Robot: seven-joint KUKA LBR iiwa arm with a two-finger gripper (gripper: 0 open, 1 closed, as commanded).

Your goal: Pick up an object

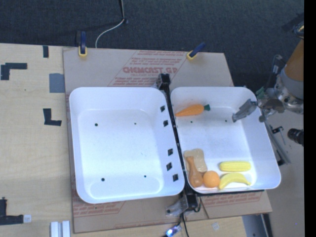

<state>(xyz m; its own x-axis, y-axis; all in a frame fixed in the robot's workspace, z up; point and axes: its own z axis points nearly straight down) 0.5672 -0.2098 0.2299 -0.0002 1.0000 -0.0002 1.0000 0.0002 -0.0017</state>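
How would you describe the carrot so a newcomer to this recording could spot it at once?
Start at the right-hand white bin. Follow its far wall toward the divider between the bins: the carrot lies there alone, orange with a small green tip. The other toy foods sit clustered at the bin's near edge, and none of them has that long tapered shape.
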